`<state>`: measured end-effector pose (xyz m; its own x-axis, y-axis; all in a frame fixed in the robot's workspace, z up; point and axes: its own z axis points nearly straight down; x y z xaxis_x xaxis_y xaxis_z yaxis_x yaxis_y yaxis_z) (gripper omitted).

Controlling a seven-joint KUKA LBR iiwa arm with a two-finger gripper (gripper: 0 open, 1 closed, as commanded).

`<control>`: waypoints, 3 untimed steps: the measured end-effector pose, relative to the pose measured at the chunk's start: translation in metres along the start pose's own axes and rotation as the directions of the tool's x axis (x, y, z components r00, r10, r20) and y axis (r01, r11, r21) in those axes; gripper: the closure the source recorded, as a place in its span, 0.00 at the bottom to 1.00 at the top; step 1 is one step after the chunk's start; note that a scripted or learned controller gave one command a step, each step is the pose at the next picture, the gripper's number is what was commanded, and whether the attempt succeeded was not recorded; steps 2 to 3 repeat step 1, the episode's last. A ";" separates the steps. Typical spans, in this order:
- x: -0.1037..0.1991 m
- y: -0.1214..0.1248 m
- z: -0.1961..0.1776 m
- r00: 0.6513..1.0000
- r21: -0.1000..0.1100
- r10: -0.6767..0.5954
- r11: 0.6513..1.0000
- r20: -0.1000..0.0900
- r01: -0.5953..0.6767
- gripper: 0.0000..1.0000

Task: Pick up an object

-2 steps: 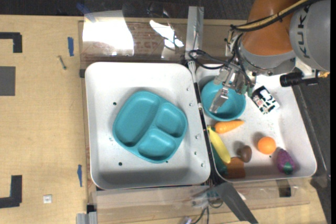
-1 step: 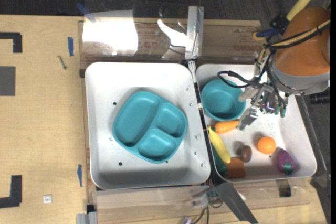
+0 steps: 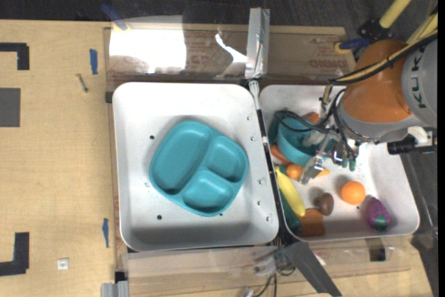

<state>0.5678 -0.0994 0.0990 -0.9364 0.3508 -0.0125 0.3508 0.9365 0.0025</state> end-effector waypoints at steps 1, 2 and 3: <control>0.038 -0.016 0.005 1.000 -0.003 -0.006 1.000 0.017 0.006 0.00; 0.038 -0.016 0.005 1.000 -0.003 -0.006 1.000 0.017 0.006 0.00; 0.038 -0.016 0.005 1.000 -0.003 -0.006 1.000 0.017 0.006 0.00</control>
